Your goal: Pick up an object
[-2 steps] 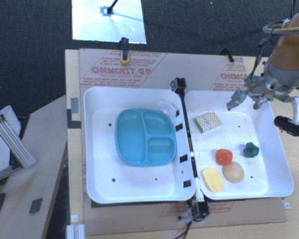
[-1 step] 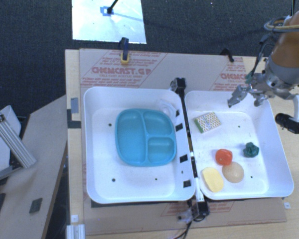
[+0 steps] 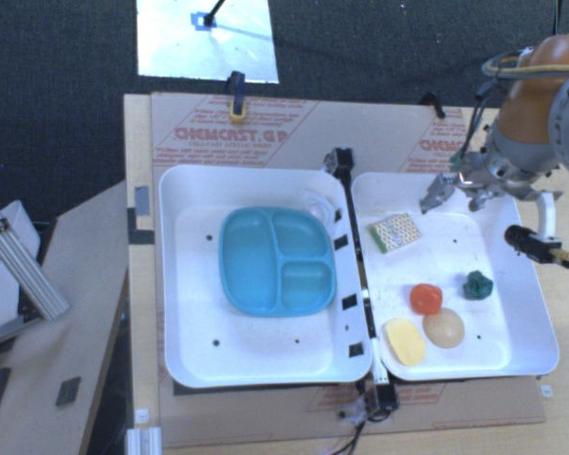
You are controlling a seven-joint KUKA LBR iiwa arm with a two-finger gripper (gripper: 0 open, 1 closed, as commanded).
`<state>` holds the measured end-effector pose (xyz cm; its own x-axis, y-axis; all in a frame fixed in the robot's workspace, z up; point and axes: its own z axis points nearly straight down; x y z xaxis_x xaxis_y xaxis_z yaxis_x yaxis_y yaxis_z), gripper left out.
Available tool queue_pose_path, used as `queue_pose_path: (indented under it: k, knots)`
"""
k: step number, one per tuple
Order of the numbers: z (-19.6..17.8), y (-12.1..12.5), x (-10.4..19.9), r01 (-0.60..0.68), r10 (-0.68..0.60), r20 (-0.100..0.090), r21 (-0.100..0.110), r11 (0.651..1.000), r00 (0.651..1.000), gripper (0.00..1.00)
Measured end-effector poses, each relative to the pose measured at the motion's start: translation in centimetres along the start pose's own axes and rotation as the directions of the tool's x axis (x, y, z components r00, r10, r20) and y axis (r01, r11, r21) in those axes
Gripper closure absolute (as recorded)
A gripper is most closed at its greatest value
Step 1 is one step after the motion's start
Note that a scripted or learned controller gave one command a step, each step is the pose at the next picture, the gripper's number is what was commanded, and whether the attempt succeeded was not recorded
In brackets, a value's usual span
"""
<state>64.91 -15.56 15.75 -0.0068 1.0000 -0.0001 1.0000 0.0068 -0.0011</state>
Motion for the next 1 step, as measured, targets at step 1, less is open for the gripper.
queue_pose_path:
  k: [1]
  knots:
    - [4.39,-0.65,0.19,-0.004,0.004,0.0,0.0,1.0,1.0,0.0]
